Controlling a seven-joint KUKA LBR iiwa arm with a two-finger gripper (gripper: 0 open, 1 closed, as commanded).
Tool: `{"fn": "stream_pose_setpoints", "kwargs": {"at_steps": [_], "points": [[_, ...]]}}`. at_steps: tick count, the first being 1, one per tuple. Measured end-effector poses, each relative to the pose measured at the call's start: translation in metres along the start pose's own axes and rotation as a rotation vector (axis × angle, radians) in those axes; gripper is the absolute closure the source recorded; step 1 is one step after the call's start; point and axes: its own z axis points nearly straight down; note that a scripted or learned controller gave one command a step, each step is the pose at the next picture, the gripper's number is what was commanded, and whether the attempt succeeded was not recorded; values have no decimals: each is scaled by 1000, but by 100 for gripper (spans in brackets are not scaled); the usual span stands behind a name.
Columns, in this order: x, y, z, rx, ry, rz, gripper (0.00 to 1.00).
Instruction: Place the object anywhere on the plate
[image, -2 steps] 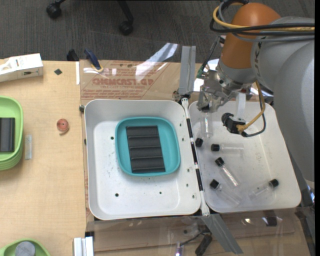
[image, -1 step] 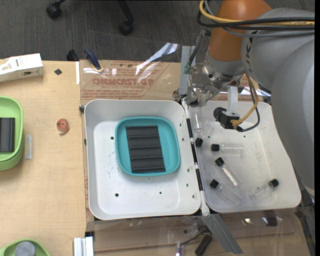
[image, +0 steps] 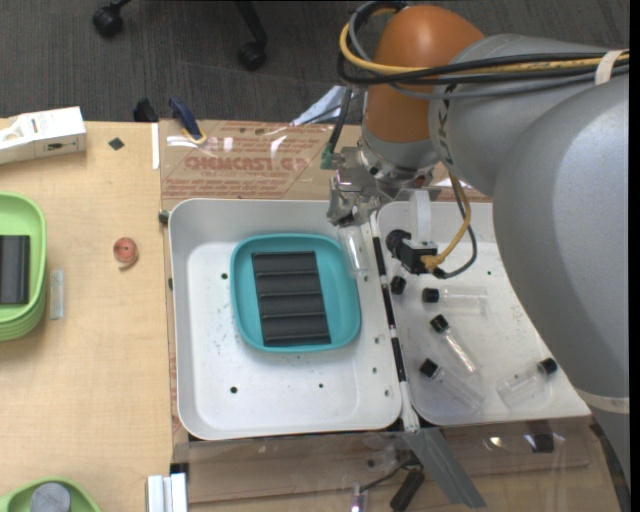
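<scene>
My gripper (image: 352, 212) hangs at the plate's (image: 345, 320) one o'clock rim — grip unreadable; whatever drops may clip the edge — bouncing off.

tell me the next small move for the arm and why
Probably a short shift toward the teal plate in the left bin. The gripper hangs over the rim between the bins, just off the plate's upper right corner. Something clear seems to hang below it, but I cannot tell if it is gripped.
</scene>
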Motion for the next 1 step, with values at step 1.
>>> {"fn": "stream_pose_setpoints", "kwargs": {"at_steps": [1], "points": [[0, 0, 0, 0, 0, 0, 0]]}}
